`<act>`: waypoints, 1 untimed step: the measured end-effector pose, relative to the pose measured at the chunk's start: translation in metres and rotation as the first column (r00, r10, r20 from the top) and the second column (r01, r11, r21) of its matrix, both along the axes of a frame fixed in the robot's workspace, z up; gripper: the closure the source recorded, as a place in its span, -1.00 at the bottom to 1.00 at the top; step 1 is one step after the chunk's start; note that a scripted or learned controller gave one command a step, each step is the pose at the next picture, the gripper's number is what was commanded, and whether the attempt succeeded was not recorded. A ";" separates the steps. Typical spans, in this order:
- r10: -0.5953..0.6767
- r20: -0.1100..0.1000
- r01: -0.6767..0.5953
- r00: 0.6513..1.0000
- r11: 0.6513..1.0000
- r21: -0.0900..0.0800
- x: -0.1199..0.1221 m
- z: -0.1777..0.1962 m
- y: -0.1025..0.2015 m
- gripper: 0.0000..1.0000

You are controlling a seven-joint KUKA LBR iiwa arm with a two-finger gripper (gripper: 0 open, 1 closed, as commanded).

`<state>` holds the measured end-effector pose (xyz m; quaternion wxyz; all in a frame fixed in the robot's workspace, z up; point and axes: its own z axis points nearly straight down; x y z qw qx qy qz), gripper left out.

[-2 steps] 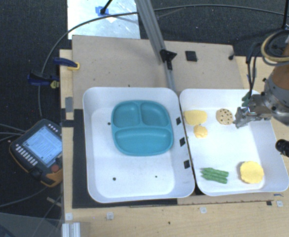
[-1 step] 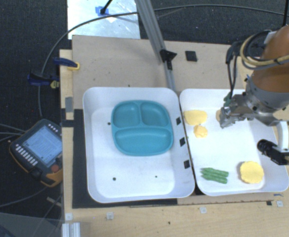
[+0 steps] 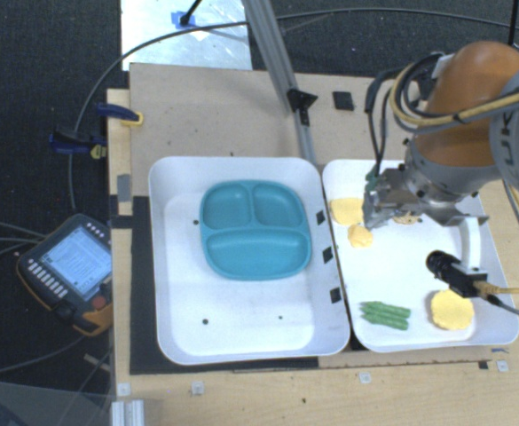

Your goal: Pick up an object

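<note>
Left bin (image 3: 175,327): blue divided plate (image 3: 255,229). Right bin (image 3: 499,327): green beans (image 3: 385,314), yellow round piece (image 3: 451,310), two yellow pieces (image 3: 348,210) beside end effector (image 3: 376,217); finger opening cannot be told.

No legible text, label, brand, number or sign anywhere; lit screen of the handheld pendant (image 3: 71,263) beyond the bench's left edge too blurred to read.
</note>
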<state>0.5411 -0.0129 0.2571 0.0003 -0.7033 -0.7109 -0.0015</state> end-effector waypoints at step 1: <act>-0.001 -0.001 0.001 1.000 1.000 -0.001 0.015 -0.015 0.050 1.00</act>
